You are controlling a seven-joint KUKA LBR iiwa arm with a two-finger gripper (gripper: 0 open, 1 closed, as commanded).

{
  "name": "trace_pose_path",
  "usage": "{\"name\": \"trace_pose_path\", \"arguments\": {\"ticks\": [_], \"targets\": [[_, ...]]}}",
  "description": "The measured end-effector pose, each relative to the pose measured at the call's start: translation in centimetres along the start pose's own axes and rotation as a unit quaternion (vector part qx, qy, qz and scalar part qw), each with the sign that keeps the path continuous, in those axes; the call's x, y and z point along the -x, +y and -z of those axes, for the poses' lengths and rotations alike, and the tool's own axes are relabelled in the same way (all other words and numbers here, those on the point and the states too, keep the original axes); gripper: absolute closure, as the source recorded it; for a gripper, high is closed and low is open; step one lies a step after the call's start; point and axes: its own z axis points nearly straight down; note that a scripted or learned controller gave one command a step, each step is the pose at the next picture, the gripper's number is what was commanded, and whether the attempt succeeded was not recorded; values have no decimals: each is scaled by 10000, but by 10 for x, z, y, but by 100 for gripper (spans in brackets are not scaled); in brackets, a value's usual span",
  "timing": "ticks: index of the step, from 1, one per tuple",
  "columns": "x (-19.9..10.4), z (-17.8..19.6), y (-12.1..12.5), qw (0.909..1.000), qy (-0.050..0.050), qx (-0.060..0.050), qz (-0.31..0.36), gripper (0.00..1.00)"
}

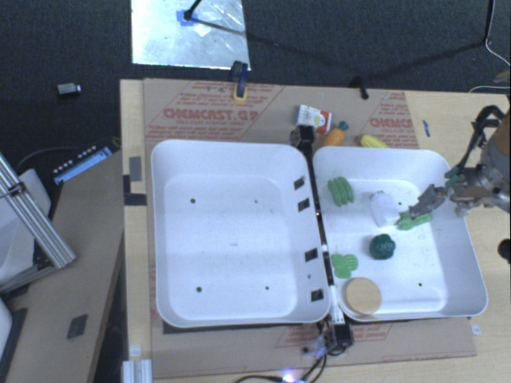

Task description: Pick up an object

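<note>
Arm: the grey KUKA arm [487,183] comes in from the right edge and reaches over the right shallow white bin [467,254].
Gripper: the two-finger gripper [421,211] is above the right part of the right bin, with its fingers pointing to the left and a little down.
Claw state: the fingers are closed narrow around a small light green object [413,220], which I can see between the fingertips; its exact shape is too small to tell.
Held object place: it is just to the right of a pale translucent white object [384,207], and I cannot tell if the two touch or if the green one is lifted from the bin floor.
Other things in the right bin: a green ribbed oval piece [341,191] lies near the upper left; a dark green round ball [382,246] lies in the middle, below the gripper; a light green flat piece [346,264] lies near the left wall; a tan round disc [362,294] is in the lower left corner.
Left bin: the left shallow white bin [172,174] stands just beside the right one.
Behind the bins: an orange carrot-like toy [334,136], a yellow banana-like toy [372,142] and a small white and red box [313,117] lie on the cardboard sheet [207,102].
</note>
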Motion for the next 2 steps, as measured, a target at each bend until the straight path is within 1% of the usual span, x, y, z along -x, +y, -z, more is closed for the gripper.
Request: {"name": "trace_pose_path", "arguments": {"ticks": [1,2], "targets": [[-12,-153,17,10000,18,-54,0,0],[-10,-134,19,10000,-2,7,-7,100]]}}
